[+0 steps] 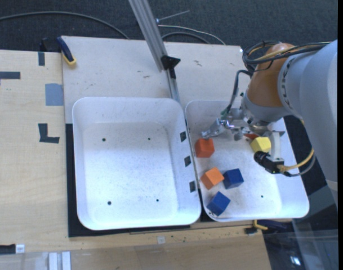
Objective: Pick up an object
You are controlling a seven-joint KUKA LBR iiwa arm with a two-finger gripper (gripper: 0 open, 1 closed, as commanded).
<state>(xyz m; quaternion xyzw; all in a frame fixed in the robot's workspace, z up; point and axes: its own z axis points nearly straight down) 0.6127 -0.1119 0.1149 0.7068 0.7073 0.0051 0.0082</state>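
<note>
Right bin (295, 204) holds five blocks: two orange blocks (204, 148), two blue blocks (233, 178), one yellow block (261, 144) beside the gripper (216, 129) low over it, jaw state unclear.

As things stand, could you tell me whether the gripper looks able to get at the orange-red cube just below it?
Probably yes: the gripper hangs right above the orange-red cube, whose top is uncovered, with the other cubes apart.
</note>
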